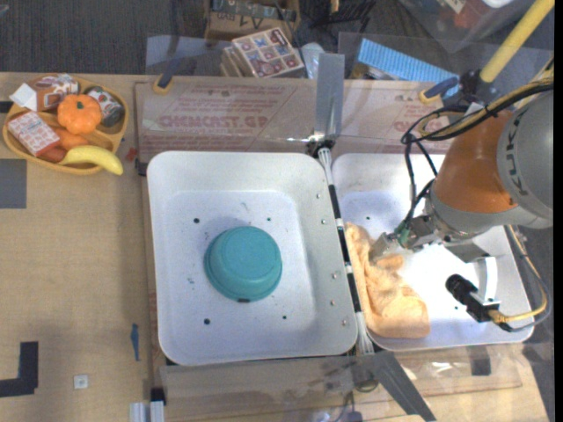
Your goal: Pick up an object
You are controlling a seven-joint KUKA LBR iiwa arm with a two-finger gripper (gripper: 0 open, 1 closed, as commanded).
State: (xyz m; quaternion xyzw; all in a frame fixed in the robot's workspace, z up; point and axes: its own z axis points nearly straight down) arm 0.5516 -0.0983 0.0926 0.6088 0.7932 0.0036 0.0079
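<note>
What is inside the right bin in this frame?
The right bin holds a crumpled yellow-orange cloth along its left wall, with the gripper down at the cloth's upper end. The arm covers the bin's far right part, so anything there is hidden.

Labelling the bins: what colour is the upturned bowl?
Teal, per the camera view: bowl.

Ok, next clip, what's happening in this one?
A grey and orange arm reaches from the right into the right bin, with its gripper down at the upper end of a pale orange cloth lying along that bin's left side. Whether it has gripped the cloth cannot be told. The left bin holds an upside-down teal bowl, untouched.
</note>
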